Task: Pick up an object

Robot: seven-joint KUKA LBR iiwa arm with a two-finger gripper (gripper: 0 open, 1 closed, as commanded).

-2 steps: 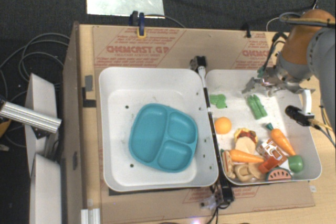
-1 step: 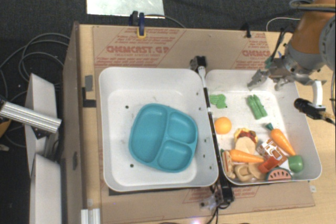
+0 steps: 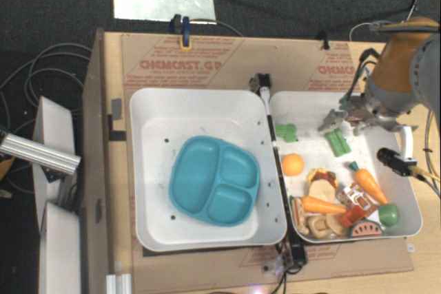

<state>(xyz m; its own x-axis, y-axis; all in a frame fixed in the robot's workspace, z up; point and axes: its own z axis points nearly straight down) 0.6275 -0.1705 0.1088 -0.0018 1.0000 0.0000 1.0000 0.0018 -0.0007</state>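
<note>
Camera view, looking down at a slant: two shallow white bins side by side on the tabletop [image 3: 110,148]; left bin [image 3: 148,113] carries a blue divided plate [image 3: 214,180] lying slightly skewed near its middle; right bin [image 3: 310,107] carries the toy food.

Arm [image 3: 406,69] reaches in from the right, grey with an orange band above the wrist; end effector [image 3: 343,119] sits low over the upper part of the right bin, just above a green block-shaped piece [image 3: 338,142] (possibly touching it, cannot tell); how far the fingers are parted cannot be told, and nothing is seen between them.

Contents of right bin: a second green piece [image 3: 286,132] against the left wall, apart from the end effector; an orange ball-like fruit [image 3: 293,164] just below it; a carrot [image 3: 370,184] toward the right wall; another carrot [image 3: 322,204] lying flat lower down, among a crowded heap in the bottom right; a round green item [image 3: 388,215] in the bottom right corner; a watermelon slice [image 3: 366,229] at the lower rim.

Cardboard sheet [image 3: 207,62] with red print lies under both bins.
</note>
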